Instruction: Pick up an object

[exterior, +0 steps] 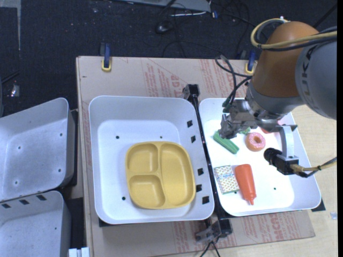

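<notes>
My gripper point(229, 130) hangs low in the right bin point(305, 194), directly over the upper end of a green bar point(225, 143). The bar lies slanted on the bin floor, and its top is hidden by the gripper. A pink frosted donut point(255, 141) sits just right of the bar. Below it lies an orange bottle point(246, 182) with its tip pointing down. A small patterned square packet point(226, 178) rests left of the bottle.
The left bin point(107, 143) holds a yellow divided plate point(159, 174). A black divider point(201, 143) runs between the bins. A black cable fitting point(280, 161) hangs from the arm over the right bin's right side. Grey trays point(32, 143) lie at the far left.
</notes>
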`<action>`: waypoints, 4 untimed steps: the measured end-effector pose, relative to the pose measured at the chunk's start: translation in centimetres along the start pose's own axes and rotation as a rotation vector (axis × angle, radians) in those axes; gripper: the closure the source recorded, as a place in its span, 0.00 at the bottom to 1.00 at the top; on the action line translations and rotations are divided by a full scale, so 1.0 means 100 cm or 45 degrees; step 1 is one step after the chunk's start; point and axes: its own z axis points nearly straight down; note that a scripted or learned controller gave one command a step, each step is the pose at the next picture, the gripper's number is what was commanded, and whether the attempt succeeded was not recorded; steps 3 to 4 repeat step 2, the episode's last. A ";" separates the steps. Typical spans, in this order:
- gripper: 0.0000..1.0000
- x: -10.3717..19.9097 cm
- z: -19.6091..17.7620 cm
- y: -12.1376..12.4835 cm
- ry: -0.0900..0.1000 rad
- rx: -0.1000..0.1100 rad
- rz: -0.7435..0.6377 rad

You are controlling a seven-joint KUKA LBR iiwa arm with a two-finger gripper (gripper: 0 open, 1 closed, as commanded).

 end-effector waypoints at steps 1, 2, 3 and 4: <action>1.00 0.050 -0.002 0.021 0.000 0.000 0.000; 1.00 0.100 0.004 0.045 0.000 0.000 0.000; 1.00 0.100 0.004 0.045 0.000 0.000 0.000; 1.00 0.100 0.004 0.045 0.000 0.000 0.000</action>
